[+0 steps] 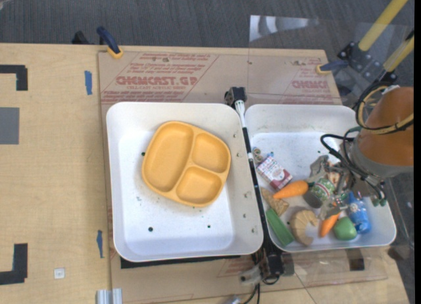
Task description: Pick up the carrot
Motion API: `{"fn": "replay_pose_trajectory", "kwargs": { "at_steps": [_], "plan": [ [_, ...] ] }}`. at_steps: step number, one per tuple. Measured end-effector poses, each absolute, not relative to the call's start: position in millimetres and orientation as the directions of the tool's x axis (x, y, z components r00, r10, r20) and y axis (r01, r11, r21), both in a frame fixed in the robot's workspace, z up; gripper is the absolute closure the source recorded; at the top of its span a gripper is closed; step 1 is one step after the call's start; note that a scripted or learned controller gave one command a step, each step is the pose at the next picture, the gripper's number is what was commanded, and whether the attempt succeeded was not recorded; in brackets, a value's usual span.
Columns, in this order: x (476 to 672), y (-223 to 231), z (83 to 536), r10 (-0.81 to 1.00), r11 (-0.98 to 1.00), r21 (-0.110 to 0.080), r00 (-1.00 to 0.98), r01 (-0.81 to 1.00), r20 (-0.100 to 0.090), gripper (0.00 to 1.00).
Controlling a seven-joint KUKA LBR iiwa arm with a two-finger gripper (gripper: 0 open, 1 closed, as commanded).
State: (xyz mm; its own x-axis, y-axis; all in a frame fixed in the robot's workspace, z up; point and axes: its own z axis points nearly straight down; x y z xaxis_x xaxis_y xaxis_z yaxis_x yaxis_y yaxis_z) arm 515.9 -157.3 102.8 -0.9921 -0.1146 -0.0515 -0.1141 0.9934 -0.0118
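The carrot (291, 189) is orange and lies on its side in the middle of the right bin (296, 120), pointing left. A second, smaller orange carrot-like piece (328, 224) lies nearer the front, beside a green round fruit (345, 229). My gripper (327, 183) hangs low over the bin just right of the larger carrot, among the clutter. The arm's orange band (393, 130) sits above it at the right edge.
The left bin (125, 217) holds a yellow divided plate (186, 162). Around the carrot lie a red-and-white packet (275, 170), a cracker (275, 202), a round biscuit (304, 224), a long green vegetable (279, 226) and a blue item (359, 216).
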Motion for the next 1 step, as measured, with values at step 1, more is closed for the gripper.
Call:
{"fn": "replay_pose_trajectory", "kwargs": {
  "at_steps": [1],
  "plan": [
    [485.5,-93.3,104.5,0.003,1.0,0.002,-1.0,0.003,-0.004,0.0]
  ]
}}
